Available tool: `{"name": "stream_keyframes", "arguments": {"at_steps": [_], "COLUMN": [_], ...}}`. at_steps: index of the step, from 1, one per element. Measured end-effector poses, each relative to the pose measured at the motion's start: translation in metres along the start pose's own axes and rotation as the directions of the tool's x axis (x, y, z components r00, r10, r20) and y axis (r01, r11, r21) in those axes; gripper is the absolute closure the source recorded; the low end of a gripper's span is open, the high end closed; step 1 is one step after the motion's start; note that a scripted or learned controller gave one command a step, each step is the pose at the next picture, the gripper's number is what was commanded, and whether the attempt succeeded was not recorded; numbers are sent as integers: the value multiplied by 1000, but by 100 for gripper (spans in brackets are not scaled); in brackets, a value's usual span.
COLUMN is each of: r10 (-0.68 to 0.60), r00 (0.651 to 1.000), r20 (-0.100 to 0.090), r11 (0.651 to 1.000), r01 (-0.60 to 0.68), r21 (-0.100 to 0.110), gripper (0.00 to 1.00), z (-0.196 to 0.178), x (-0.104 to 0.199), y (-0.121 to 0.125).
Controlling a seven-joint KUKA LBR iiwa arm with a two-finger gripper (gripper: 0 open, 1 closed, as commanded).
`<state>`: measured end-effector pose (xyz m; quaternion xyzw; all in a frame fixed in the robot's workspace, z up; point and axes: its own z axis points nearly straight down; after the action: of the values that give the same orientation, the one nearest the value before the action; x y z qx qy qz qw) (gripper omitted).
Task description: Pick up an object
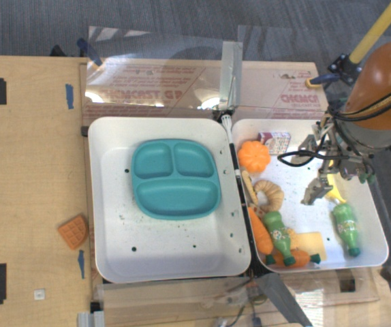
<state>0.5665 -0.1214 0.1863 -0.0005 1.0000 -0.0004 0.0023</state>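
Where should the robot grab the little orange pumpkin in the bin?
Probably across the pumpkin's round middle, coming straight down from above. Its top is open, but the bin's dividing wall sits close on its left, so fingers fit better front and back.

The right bin (376,240) holds a jumble of toy food. A small orange pumpkin (254,155) sits near the top left corner, and a little purple and white box (275,142) lies just beside it. Below the pumpkin rests a tan ring like a bagel (268,193). A carrot (260,231) lies along the left wall, next to a green bottle (279,234) lying on its side. A pale yellow block (310,243) sits near the bottom edge. Another green bottle (346,227) lies down on the right side. A small yellow piece (336,195) sits just above it.
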Motion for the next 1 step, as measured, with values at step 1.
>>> {"name": "stream_keyframes", "arguments": {"at_steps": [1], "r10": [77], "r00": [997], "r20": [12], "r11": [997], "r01": [-77], "r21": [2], "gripper": [0], "z": [85], "x": [40], "y": [0]}}
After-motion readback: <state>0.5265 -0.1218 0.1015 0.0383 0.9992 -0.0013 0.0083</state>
